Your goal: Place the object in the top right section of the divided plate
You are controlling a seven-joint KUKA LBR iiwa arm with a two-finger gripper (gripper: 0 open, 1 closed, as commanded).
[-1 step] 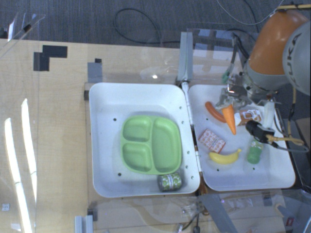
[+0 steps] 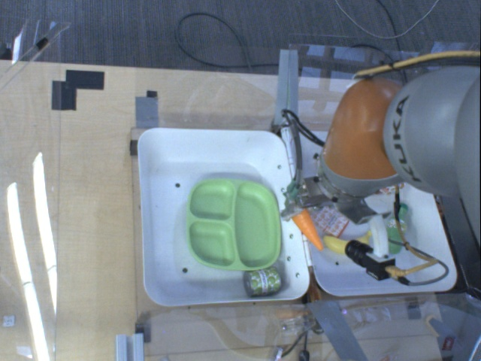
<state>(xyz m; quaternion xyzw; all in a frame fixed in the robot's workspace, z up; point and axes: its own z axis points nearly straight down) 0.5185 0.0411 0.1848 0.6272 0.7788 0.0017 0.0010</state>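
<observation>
End effector (image 2: 294,195) at the right bin's (image 2: 338,277) inner edge; whether it is clenched or released cannot be told.
Carrot (image 2: 308,230) lies just beside it, camera-side; plate (image 2: 225,224) sits view-left of it.

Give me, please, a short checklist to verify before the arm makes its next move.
1. The divided plate lies flat in the left bin: ok.
2. The plate's sections are free to receive an object: ok.
3. The green can lies off the plate, beside its lower edge: ok.
4. The gripper is at the right bin, near the carrot: ok.
5. An object is held by the gripper: cannot tell.
6. An object lies in the top right section: not ok.
</observation>
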